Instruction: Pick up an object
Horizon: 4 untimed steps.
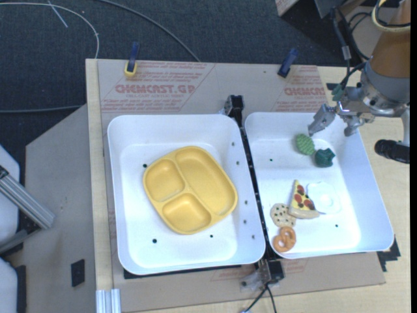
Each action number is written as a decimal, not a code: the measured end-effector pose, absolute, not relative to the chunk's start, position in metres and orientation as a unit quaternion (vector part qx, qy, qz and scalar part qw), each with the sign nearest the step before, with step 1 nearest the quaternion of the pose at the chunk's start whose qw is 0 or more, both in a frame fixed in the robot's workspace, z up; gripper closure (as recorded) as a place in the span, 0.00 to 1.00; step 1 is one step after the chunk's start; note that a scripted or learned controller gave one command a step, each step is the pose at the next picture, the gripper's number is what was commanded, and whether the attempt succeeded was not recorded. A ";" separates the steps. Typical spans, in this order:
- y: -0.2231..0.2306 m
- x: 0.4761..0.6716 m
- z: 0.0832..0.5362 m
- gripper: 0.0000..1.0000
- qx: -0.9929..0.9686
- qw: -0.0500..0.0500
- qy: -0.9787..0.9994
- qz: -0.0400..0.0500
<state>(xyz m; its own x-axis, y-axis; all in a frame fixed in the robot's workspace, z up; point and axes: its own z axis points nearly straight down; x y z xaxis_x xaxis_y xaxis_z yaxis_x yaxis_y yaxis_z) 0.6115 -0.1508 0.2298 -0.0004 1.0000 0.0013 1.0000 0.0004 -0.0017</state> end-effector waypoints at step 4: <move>-0.141 0.608 0.083 0.00 -0.707 0.003 -0.707 0.001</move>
